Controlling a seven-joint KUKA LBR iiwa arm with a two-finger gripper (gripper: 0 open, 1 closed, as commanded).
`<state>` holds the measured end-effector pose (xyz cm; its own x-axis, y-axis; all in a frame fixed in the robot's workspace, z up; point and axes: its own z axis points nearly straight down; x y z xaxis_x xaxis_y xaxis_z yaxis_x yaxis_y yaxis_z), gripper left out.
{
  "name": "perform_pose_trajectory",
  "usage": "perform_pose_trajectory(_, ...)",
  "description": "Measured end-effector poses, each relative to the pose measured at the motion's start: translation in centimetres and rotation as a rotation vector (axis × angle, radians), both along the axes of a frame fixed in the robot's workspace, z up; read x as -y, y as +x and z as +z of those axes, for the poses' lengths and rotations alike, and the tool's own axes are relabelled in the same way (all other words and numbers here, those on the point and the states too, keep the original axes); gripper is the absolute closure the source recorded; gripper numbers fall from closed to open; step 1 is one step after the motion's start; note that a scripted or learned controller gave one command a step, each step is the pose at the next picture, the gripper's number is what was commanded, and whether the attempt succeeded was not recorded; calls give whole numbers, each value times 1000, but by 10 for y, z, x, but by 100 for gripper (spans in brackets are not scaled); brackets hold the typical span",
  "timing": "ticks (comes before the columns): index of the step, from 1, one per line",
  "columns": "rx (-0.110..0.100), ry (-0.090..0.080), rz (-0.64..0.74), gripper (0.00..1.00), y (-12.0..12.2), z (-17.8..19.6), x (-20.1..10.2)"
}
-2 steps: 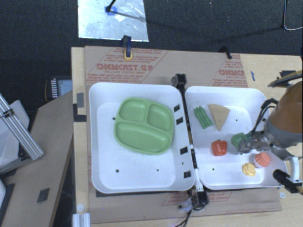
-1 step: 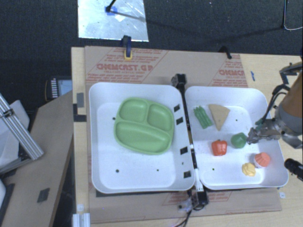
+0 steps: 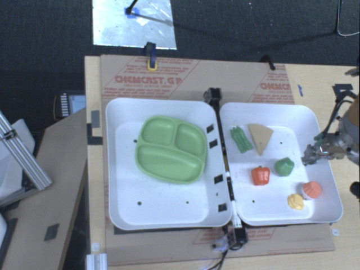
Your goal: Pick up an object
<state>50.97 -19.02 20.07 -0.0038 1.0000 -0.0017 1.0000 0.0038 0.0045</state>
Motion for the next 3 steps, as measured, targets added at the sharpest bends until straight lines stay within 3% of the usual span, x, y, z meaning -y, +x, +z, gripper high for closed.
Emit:
perform_pose_trajectory(1,3,-1,1,100,2,54,0)
perform_pose_trajectory(3,-1,2,3,100,45,54,-104)
